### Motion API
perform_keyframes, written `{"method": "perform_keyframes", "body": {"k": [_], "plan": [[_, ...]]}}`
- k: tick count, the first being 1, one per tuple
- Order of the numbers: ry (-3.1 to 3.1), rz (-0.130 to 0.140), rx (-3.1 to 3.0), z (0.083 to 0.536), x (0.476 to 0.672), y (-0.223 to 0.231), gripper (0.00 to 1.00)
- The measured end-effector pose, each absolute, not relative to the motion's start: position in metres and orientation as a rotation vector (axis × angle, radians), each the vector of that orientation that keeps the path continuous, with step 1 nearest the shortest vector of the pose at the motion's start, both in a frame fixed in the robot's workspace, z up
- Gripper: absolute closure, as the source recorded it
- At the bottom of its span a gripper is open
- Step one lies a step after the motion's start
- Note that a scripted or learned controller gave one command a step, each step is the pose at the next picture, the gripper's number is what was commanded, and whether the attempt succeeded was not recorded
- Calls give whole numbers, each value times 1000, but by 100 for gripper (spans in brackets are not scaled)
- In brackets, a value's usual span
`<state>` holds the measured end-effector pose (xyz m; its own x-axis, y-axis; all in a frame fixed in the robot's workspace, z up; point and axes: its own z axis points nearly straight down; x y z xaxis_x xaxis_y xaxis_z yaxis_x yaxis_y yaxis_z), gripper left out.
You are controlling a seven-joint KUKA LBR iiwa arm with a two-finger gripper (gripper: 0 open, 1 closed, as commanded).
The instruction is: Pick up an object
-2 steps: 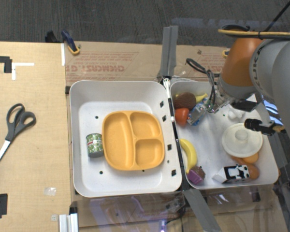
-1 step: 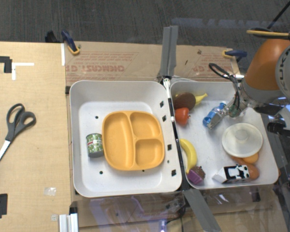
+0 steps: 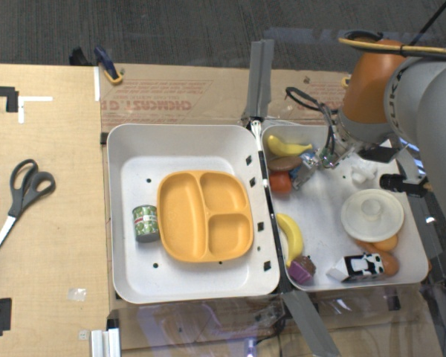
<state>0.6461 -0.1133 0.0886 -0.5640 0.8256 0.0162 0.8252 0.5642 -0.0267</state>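
My gripper [image 3: 303,172] hangs low in the right bin [image 3: 323,199], near its back left corner. Just left of it lie a red round fruit [image 3: 280,184] and a brown item [image 3: 282,163]. A yellow banana [image 3: 285,146] lies behind it against the bin's back wall. Nothing shows as held. The grey arm with its orange band [image 3: 372,88] reaches in from the right.
The right bin also holds a second banana [image 3: 291,235], a purple item [image 3: 301,270], a white round lid [image 3: 372,213] over an orange fruit [image 3: 382,242], and a black-and-white toy [image 3: 361,266]. In the left bin sit a yellow divided plate [image 3: 206,216] and a green can [image 3: 145,223]. Scissors [image 3: 22,192] lie on the bench.
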Motion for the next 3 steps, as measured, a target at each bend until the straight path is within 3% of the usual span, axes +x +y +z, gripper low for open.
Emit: {"method": "perform_keyframes", "body": {"k": [1,2,3], "plan": [[-2703,2,-1584,90,657,-221,0],[-2544,3,-1845,92,659,-135,0],[-2237,9,-2199,91,655,-105,0]]}}
